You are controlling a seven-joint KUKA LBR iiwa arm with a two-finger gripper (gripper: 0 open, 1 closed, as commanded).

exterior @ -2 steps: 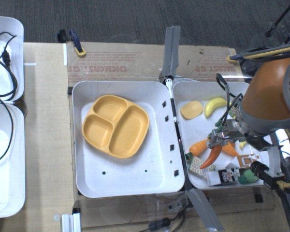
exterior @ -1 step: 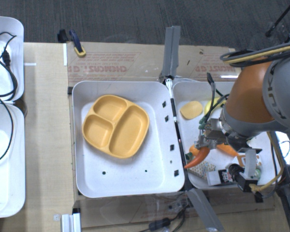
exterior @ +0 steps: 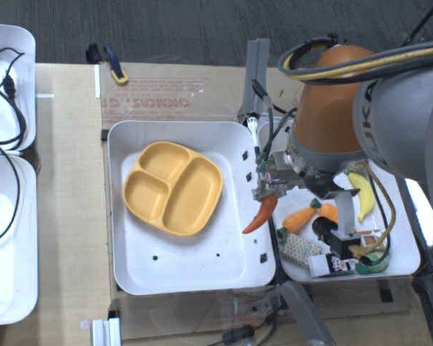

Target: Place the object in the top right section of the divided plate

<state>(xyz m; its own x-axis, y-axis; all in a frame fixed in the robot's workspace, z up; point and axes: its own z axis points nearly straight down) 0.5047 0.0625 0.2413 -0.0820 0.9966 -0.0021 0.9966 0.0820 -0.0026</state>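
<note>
A yellow divided plate (exterior: 175,148) lies in the left bin (exterior: 187,269), toward its upper left, with three bare sections. My gripper (exterior: 268,192) hangs over the wall between the two bins, to the right of the plate. It is shut on the top end of an orange-red chili pepper (exterior: 259,217). The pepper dangles down and to the left, its tip over the left bin's right edge. The arm's orange band and grey body cover much of the right bin.
The right bin (exterior: 408,254) holds an orange carrot (exterior: 299,219), a yellow banana (exterior: 361,194), a mesh-patterned piece (exterior: 300,247) and a green item (exterior: 375,263). A blue and yellow clamp (exterior: 112,63) lies on the bench behind. White tubs with black cables (exterior: 7,114) stand far left.
</note>
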